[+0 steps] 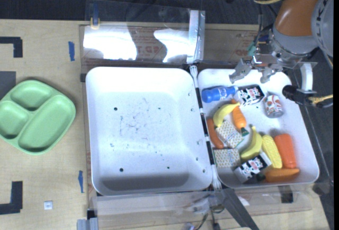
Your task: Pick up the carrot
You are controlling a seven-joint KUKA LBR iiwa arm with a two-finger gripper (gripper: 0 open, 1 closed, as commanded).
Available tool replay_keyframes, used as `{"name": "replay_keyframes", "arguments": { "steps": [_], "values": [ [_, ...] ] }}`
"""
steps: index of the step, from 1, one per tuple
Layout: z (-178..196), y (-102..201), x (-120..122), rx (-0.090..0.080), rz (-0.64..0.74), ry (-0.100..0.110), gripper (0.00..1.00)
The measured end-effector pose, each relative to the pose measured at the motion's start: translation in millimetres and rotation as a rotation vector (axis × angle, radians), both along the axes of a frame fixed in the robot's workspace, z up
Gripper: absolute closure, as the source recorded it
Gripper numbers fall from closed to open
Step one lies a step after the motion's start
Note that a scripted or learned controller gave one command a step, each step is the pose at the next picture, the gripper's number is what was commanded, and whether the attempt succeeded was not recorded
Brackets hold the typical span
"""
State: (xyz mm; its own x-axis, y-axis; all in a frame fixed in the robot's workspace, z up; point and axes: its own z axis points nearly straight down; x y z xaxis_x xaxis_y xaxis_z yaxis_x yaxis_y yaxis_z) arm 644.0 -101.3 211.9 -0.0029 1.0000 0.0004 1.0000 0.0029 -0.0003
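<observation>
because the small orange carrot with a green end (239, 118) lies against the yellow banana (225, 113), my two-finger gripper (254, 68) hangs above them, spread wide and empty.

I see two bins side by side: the left bin (143, 128), the right bin (310, 170) holding a carrot (239, 118) between bananas (225, 112); a divided plate (36, 115) lies far left.

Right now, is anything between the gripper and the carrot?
Partly. A black-and-white carton lies between the gripper, at the right bin's far end, and the carrot. A banana lies close beside the carrot.
</observation>
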Motion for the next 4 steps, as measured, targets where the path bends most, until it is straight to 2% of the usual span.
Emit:
{"name": "replay_keyframes", "arguments": {
  "steps": [1,2,3,4],
  "values": [
    [-97,4,-19,-0.006,-0.009,-0.029,0.00],
    [-125,-6,-59,-0.002,0.240,-0.009,0.00],
    [-37,-8,-1,-0.002,0.169,-0.004,0.00],
    [-97,-14,-33,-0.010,0.358,-0.026,0.00]
  ]
}}
